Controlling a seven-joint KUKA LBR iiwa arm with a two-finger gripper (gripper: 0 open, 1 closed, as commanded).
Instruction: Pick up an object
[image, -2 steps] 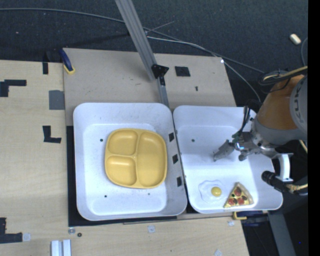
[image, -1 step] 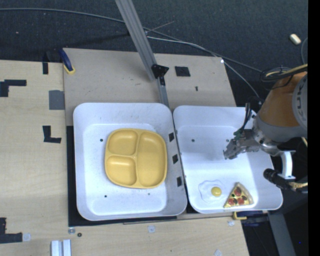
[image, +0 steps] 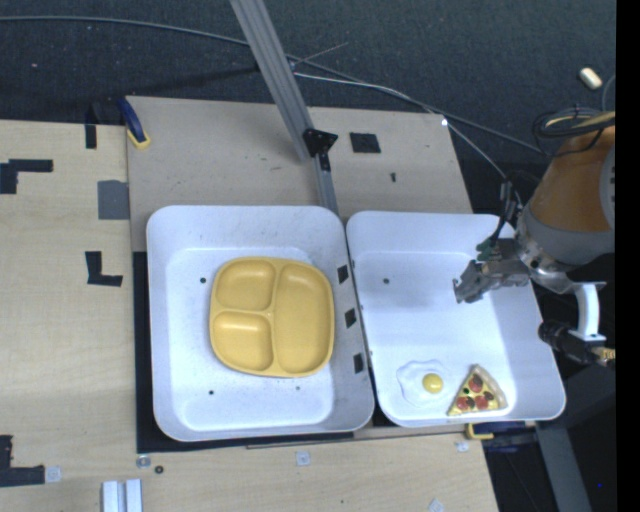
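A toy fried egg (image: 422, 382) and a toy pizza slice (image: 478, 391) lie side by side at the near edge of the right bin (image: 420, 260). A yellow three-compartment plate (image: 271, 316) rests in the middle of the left bin (image: 180, 300). My gripper (image: 472, 287) hangs over the right part of the right bin, well above and behind the pizza slice, apart from both toys. Nothing shows between its fingers.
The arm with its orange band (image: 572, 195) comes in from the right over the bin's far right corner. A metal pole (image: 285, 85) slants across the bench behind the bins. Cables (image: 440, 120) run along the dark floor behind.
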